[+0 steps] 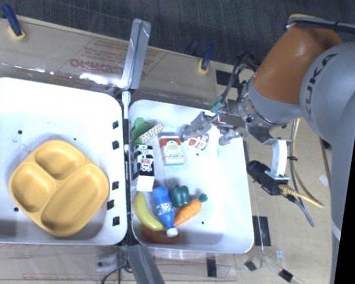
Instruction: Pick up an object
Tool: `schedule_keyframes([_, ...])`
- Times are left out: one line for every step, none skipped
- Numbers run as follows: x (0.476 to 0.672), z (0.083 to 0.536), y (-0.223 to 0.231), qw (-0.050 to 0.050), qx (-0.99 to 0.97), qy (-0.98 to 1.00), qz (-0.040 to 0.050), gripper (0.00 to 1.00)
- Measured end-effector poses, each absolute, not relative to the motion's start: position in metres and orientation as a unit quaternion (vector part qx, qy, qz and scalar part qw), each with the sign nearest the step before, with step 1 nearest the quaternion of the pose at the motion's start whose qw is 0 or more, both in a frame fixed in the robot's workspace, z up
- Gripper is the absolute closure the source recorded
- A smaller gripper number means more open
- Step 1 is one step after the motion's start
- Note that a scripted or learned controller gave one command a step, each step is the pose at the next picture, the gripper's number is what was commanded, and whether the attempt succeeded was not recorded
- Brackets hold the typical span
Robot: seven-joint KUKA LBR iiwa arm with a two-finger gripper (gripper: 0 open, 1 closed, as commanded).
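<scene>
My gripper (209, 133) hangs over the far part of the right bin (235, 199), its two grey fingers spread apart, so it is open. A small white and red packet (200, 141) lies on the bin floor just under the gap between them; no finger grips it. Close by to the left sits a small orange and white carton (172, 151). Nearer the front edge are a banana (143, 211), a blue bottle (162, 208), a carrot (187, 212) and a dark green pepper (179, 195).
A green item (141, 128) and a black and white patterned box (145, 161) line the right bin's left wall. The left bin (11, 106) holds a yellow divided plate (58, 185). A metal divider (136, 52) rises between the bins.
</scene>
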State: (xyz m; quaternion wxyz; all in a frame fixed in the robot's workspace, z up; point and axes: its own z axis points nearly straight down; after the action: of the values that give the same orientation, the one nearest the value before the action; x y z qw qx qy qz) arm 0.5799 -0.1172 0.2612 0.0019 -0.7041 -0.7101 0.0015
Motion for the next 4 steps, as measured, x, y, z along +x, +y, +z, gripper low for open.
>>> schedule_keyframes([0.614,0.112,-0.116,0.002,-0.803,-0.597,0.0018,0.00])
schedule_keyframes([0.614,0.122,-0.115,0.003,-0.801,-0.598,0.0024,1.00])
schedule_keyframes([0.614,0.122,-0.115,0.003,-0.801,-0.598,0.0025,0.00])
schedule_keyframes([0.626,0.091,-0.109,0.002,-0.791,-0.611,0.0014,0.00])
